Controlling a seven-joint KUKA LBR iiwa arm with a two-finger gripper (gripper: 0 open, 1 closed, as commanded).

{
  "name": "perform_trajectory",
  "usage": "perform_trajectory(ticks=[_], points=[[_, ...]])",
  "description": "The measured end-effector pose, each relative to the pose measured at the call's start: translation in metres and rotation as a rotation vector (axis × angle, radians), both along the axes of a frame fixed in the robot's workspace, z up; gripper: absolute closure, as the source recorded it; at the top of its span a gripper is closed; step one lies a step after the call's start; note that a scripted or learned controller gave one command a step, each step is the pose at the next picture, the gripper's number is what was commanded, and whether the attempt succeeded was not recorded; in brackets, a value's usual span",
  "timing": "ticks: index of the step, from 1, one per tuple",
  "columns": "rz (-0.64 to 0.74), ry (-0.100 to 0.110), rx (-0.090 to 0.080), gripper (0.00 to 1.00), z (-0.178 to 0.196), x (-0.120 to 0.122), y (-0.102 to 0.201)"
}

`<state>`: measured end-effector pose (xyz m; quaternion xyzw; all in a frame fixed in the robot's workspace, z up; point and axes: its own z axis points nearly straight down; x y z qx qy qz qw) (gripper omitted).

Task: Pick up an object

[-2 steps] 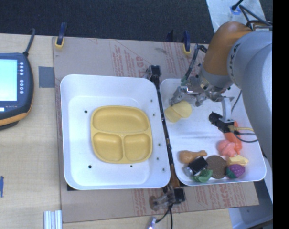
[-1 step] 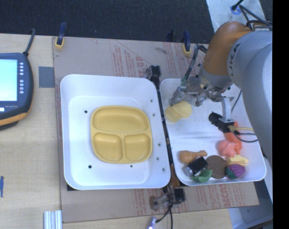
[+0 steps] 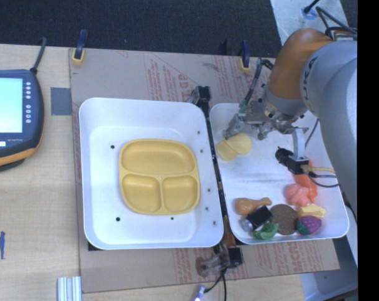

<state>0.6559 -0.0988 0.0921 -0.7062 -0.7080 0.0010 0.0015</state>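
cardboard-covered bench, two white bins, dark floor behind.

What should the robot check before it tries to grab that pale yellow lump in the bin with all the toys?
1. Tool over the right bin: ok.
2. Pale yellow lump near the tool: ok, just below it in the view.
3. Lump held: cannot tell.
4. Lump away from the toy pile: ok, apart.
5. Lump away from the bin's left wall: not ok, it lies close beside it.
6. Yellow divided tray out of the way: ok, in the left bin.
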Motion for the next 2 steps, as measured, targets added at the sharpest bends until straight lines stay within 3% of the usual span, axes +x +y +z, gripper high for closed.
perform_trajectory(ticks=[2], points=[[0.001,0.001,0.0,0.0,0.0003,0.0002,0.0063]])
